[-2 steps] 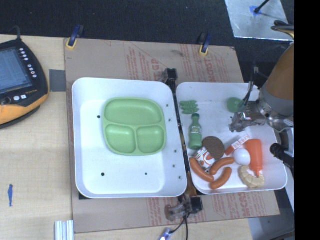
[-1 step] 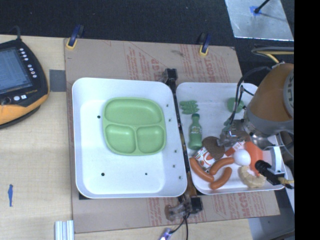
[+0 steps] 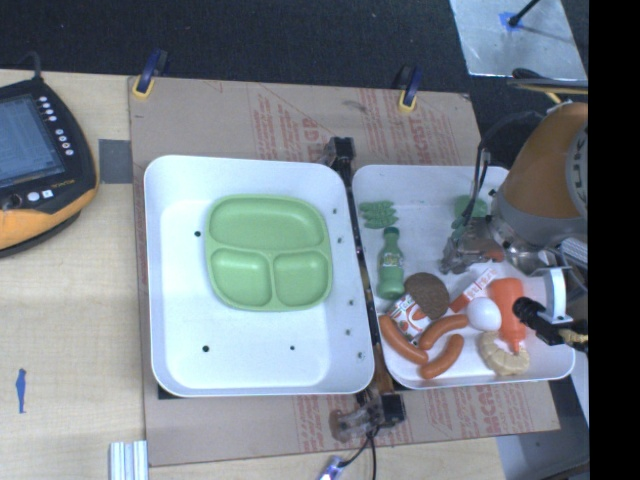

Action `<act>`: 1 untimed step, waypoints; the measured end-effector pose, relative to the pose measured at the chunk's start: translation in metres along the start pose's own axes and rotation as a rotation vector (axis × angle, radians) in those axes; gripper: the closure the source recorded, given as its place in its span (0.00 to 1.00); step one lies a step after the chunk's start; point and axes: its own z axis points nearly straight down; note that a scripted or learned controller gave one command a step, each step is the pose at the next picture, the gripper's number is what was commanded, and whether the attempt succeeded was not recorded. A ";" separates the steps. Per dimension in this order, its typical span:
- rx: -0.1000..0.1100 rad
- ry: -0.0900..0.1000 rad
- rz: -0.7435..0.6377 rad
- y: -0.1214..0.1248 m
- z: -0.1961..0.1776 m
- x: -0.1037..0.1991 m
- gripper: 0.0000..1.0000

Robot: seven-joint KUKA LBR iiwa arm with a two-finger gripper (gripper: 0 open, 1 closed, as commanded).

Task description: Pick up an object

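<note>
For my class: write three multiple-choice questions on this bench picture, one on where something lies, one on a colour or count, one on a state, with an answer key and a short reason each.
1. Where does the divided plate lie?
A. In the left bin
B. In the right bin
C. On the cardboard outside the bins

2. What colour is the bottle in the right bin?
A. Red
B. Green
C. Blue

3. How does the divided plate sit?
A. Flipped over
B. Propped on edge
C. Flat, compartments facing up

Key: 1 A, it rests on the floor of the left bin. 2 B, it is green with a pale label. 3 C, its three hollows show from above.
</note>
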 end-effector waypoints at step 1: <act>0.002 0.000 -0.003 -0.084 0.021 0.006 1.00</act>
